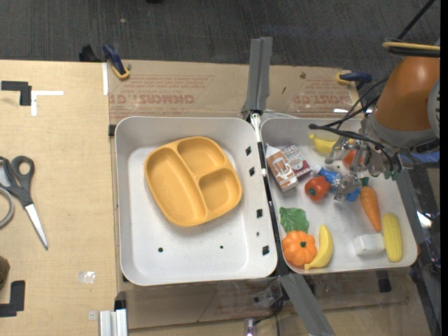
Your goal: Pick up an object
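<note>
My gripper [348,177] hangs low over the upper middle of the right bin [406,208], below the orange band of the arm [413,93]. It sits right above a small blue object [332,176] and beside a red tomato-like toy [316,188]. An orange carrot [370,208] lies just to its lower right. A brown and white snack packet [286,167] lies to its left, and a yellow piece [323,144] lies at the bin's back. The view does not show anything held.
The right bin's front holds a corn cob [392,236], a white block [367,243], a banana [323,248], an orange pumpkin [299,248] and a green leaf [293,219]. A yellow divided plate [192,180] lies in the left bin [133,243]. Scissors [26,194] lie on the bench at left.
</note>
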Controlling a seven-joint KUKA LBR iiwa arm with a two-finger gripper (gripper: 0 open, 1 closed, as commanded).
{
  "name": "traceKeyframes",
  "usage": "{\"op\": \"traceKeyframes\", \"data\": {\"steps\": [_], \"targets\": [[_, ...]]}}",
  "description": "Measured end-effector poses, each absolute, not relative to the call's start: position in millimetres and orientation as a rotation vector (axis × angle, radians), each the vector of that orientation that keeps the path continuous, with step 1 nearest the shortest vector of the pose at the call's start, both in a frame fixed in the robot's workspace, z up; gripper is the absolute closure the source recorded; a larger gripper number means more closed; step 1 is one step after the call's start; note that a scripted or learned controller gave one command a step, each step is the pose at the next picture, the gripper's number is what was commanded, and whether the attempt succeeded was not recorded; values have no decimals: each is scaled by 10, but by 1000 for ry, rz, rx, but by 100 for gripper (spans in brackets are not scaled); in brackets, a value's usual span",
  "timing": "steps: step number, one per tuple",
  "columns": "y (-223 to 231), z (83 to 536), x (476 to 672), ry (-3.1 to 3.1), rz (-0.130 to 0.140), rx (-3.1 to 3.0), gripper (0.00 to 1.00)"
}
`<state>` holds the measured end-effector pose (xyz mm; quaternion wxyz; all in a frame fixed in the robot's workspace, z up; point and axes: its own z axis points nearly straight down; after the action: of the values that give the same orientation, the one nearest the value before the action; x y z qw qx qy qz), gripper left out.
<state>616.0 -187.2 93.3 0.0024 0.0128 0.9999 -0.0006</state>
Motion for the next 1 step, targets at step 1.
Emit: {"op": "traceKeyframes", "data": {"steps": [1], "targets": [[-2101,926,5521,3137,-1,-87,0]]}}
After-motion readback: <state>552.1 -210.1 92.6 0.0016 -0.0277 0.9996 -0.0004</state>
